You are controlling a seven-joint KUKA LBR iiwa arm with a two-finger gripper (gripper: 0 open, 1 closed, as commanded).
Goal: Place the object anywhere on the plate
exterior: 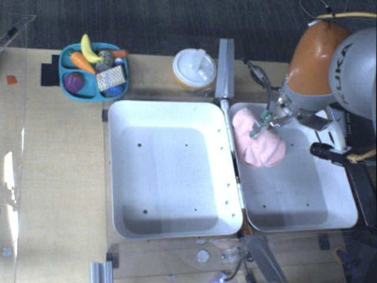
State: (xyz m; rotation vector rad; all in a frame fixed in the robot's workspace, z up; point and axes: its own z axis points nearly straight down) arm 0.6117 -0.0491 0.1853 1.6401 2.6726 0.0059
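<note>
Because the gripper (263, 124) sat low over the pink cloth (258, 139) at centre right, a grasp seemed underway; I cannot tell how its jaws stood.

At the frame's right edge, the grey arm housing (356, 69) bears the dark letters "KUKA", running vertically and partly cut off.

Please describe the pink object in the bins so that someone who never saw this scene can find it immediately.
Find the two shallow white bins side by side and take the right white bin. At its upper left corner, close to the divider, lies a soft pink crumpled cloth lump, directly under the grey arm's gripper. It is the one pink thing in either bin.
</note>
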